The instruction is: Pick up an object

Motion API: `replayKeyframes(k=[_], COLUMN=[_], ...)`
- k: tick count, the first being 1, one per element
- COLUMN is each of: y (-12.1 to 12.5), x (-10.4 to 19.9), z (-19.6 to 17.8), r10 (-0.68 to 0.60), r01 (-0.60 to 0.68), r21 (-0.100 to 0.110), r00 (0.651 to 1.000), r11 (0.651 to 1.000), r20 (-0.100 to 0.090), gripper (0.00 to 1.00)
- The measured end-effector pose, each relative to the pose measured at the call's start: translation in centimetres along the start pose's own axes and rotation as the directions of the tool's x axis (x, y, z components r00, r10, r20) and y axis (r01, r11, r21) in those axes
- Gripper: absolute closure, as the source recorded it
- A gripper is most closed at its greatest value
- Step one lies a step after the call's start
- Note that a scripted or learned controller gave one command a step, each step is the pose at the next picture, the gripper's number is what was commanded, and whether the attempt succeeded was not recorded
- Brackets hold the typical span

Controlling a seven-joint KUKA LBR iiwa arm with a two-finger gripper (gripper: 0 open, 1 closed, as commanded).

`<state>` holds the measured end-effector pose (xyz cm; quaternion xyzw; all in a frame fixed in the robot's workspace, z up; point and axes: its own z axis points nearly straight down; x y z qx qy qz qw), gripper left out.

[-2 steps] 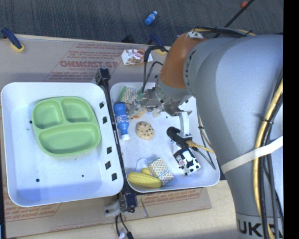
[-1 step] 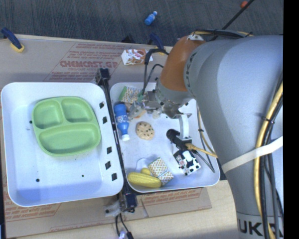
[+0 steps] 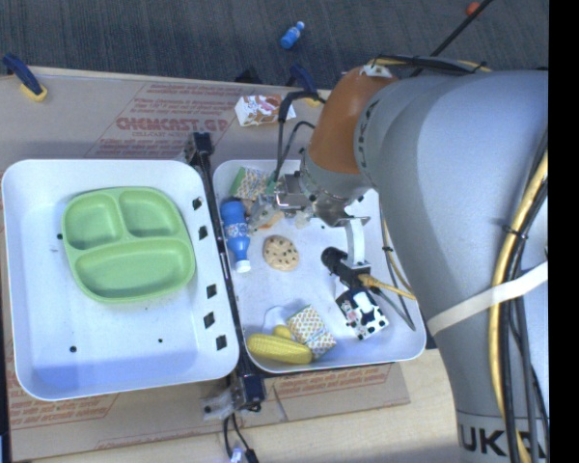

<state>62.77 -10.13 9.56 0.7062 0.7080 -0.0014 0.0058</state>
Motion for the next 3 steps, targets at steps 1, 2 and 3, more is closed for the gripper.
replayKeyframes(k=[1,2,3], y=[0.29,0.29,0.33], x=[0.04,0.39,0.24], z=[0.07,-0.82,-0.91], r10=[0.0,-0.007,-0.007], r01=[0.0,0.007,0.007], r21=[0.001,0.003,0.002], r00=[1.0,1.0,1.0], r11=[1.0,1.0,1.0], r20=[0.001,-0.005,-0.002], gripper=[0.0,1.0,0.0])
